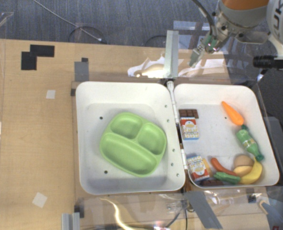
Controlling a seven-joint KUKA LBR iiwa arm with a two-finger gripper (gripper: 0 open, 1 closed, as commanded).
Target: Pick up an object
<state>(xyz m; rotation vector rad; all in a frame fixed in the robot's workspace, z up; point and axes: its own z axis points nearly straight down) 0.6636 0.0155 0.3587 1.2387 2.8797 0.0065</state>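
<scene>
Carrot (232,113) and other small toy foods in the right bin (213,92), none lifted yet, gripper (202,50) poised above the bin's far edge with nothing between its narrowly parted fingers; next probably a descent onto one item.

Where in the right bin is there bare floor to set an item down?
Bare floor lies mid-bin, between the milk carton, carrot and green bottle. The front corner is crowded: banana, egg, sausage.
</scene>
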